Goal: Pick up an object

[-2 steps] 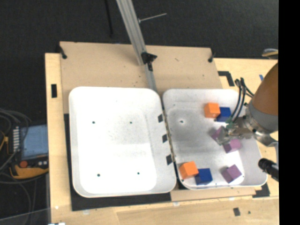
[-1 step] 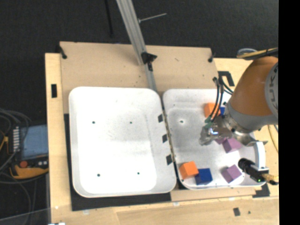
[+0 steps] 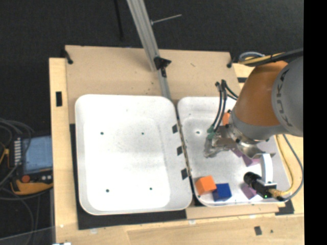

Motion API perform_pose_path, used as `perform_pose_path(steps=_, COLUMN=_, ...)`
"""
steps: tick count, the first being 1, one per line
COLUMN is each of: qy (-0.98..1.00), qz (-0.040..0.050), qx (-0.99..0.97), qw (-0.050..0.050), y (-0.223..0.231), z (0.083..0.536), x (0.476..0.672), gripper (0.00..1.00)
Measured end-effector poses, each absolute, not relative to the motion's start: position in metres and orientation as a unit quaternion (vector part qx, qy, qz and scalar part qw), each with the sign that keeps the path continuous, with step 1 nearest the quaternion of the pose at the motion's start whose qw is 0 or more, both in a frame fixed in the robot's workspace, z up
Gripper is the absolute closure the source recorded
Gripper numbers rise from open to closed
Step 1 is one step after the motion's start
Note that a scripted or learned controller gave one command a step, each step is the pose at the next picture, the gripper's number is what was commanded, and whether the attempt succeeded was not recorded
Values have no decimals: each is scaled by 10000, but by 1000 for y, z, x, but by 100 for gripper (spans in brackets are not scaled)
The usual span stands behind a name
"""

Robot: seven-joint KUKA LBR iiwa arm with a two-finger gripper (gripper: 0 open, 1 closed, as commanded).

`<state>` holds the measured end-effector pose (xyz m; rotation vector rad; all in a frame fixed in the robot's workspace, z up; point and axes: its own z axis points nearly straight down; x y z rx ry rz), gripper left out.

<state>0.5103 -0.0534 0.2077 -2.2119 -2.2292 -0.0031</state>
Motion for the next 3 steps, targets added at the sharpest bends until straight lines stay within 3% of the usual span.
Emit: perform_pose_path(steps=3, qy=-7098, qz=-6, qx=-7044, qw=5, y=100, z=223, x=512, gripper=100)
